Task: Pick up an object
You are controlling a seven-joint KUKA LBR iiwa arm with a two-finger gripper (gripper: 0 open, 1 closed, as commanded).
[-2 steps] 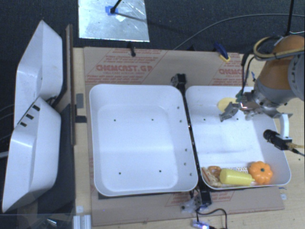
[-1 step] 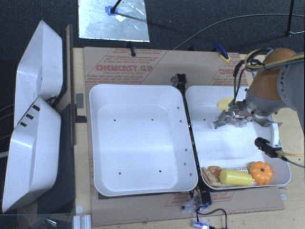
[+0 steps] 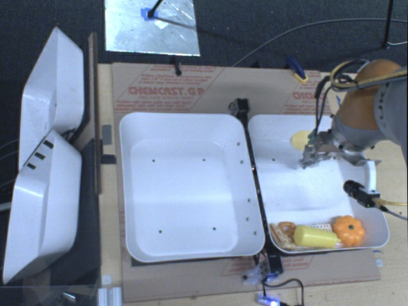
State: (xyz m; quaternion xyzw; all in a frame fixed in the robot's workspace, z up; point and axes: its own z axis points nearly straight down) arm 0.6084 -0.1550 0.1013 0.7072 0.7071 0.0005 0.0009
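Two white bins side by side on a cardboard-covered bench. The left bin (image 3: 185, 183) has nothing resting on its floor. In the right bin (image 3: 306, 196), the objects are bunched along the near wall: an orange pumpkin (image 3: 349, 229) at the right corner, a yellow block (image 3: 314, 236) just beside it to the left, and a small pretzel-like piece (image 3: 285, 229) touching or nearly touching the block's left end. A white comb-like strip seems to lie behind the block; too small to be sure. Apart from these, a pale yellow disc (image 3: 299, 139) sits near the far wall of the right bin. The arm enters from the right, orange band above the wrist, and the gripper (image 3: 310, 157) is low over the bin floor, just beside the disc on its near-right side. Nothing visible between the jaws; whether the claw is spread or pressed together cannot be told at this angle and size. Judged step: approach or early descent on a pick, with the disc the likeliest target since it is nearest the tool. It may be thin and flat, so a pinch could slip off its edge. Next move would call for centring the tool over the disc, or travelling toward the near wall for the bulkier pumpkin, then closing and lifting. The crowding there risks catching two pieces or a wall.
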